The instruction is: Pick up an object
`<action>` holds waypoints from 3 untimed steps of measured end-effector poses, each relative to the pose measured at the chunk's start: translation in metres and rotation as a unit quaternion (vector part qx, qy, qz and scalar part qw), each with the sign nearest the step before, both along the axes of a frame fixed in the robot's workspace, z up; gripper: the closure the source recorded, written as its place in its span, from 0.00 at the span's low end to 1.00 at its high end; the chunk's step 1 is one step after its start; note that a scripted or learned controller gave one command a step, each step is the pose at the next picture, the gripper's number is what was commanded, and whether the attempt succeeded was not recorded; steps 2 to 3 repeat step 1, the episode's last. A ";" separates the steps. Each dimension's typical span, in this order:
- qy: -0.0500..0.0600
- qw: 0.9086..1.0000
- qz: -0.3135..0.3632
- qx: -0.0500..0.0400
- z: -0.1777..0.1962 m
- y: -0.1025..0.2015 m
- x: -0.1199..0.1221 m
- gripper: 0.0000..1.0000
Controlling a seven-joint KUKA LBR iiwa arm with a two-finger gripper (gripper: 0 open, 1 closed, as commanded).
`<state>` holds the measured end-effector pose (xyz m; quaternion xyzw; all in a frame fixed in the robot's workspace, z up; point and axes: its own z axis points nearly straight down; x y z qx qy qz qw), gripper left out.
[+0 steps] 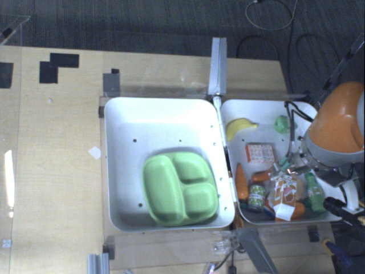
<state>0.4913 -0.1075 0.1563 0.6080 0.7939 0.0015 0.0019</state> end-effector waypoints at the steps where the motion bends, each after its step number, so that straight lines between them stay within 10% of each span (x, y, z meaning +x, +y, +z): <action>1: 0.000 0.999 -0.048 0.000 0.072 0.039 -0.003 1.00; 3: 0.000 0.999 -0.048 0.000 0.072 0.039 -0.003 1.00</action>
